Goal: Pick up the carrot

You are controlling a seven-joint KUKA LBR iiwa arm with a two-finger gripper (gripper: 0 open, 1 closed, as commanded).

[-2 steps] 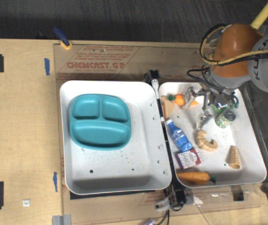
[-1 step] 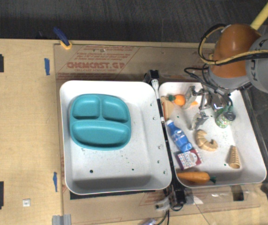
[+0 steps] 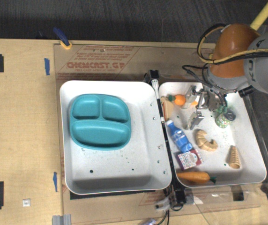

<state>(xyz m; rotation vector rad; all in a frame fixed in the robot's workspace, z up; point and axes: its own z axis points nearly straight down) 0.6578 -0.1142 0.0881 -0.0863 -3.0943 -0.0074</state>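
- Camera view: the claw (image 3: 200,108) hangs over the back of the right bin (image 3: 251,144); whether its fingers are open or closed cannot be told
- The carrot (image 3: 193,176) lies well in front of the claw, against the bin's front wall
- A croissant (image 3: 205,140) sits between them, nearer the claw
- A teal tray (image 3: 100,121) rests in the left bin (image 3: 110,172), far to the claw's left

Arm (image 3: 265,71): smooth grey shell, rounded casing w/ a glossy orange band (image 3: 232,48) above the wrist, dome-shaped from this angle. Black and yellowish cables (image 3: 208,45) loop around the orange section and trail along the grey link. Below the wrist, a dark collar, then the tool (image 3: 200,110): bare silver metal, blocky brackets and thin shiny fingers (image 3: 195,121), angular, w/ small dark fittings. No readable markings or labels on the shell; screws too small to make out.
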